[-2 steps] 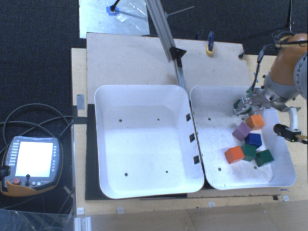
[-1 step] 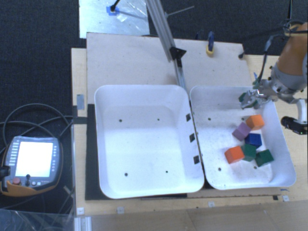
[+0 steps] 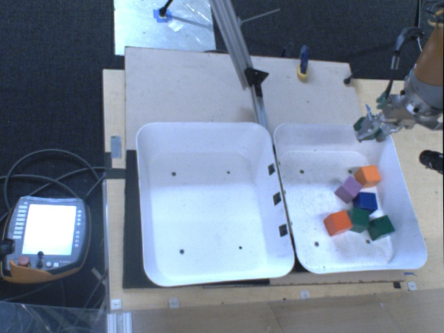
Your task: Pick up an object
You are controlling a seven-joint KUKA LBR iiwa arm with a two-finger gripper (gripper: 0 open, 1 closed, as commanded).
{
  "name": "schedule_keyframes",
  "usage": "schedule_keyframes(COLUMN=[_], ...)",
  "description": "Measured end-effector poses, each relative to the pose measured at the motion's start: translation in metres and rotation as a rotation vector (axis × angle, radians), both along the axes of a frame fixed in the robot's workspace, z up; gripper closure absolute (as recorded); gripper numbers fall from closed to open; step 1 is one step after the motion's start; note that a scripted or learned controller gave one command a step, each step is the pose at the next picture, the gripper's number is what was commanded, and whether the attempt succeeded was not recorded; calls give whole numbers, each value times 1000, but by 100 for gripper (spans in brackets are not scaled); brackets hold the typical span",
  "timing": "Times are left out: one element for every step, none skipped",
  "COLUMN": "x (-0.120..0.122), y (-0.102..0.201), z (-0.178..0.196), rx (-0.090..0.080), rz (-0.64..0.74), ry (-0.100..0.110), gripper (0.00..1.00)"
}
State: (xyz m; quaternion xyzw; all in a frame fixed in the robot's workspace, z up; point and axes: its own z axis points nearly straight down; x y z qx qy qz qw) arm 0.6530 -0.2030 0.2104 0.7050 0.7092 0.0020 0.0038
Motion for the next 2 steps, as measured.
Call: schedule_keyframes(x=[-6, -12], y=[3, 61], z=[49, 55], rx=[0, 5], rz=[-1, 4], ry=[1, 7], gripper=[100, 100])
